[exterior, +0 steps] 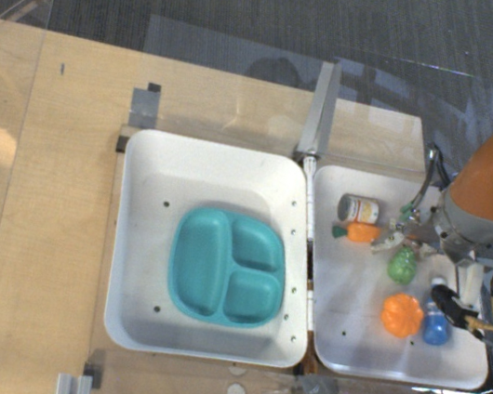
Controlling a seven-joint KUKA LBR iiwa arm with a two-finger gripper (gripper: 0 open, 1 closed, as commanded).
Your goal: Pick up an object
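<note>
Green toy (pixel 402 264) taken as likeliest target. Sits in the white bin (pixel 325 342) on the view's right, roughly mid-bin, toward the arm's side. Lies directly below the gripper (pixel 407 235) in the view, i.e. on the side nearer the camera. Touching or just short of touching: cannot tell from this slant. Looks slightly taller than wide, long axis running roughly up-down in the view, in line with the gripper above it. Gripper opening: cannot tell, detail lost against wrist hardware and the toy's top. No object seen clamped.

Neighbours, same bin:
- small tin can (pixel 360 208) on its side, with orange block (pixel 362 232) just beside it; both to the view's left of the gripper, near but apart from it.
- orange pumpkin-like toy (pixel 402 315) and blue toy (pixel 436 329) side by side, touching or nearly so, nearer the camera than the green toy and apart from it.

Over in the other bin (pixel 138 248), view's left: teal divided tray (pixel 225 266) in the middle, well apart from the arm.

Judgement: approach stage, no lift yet. Coming move: hinges on the camera-ward offset between gripper and green toy. Calls for a short shift that way, or a straight descent if height alone accounts for the apparent gap. Risk: landing on the rounded top and shoving the green toy toward the orange pumpkin-like toy instead of straddling it.
</note>
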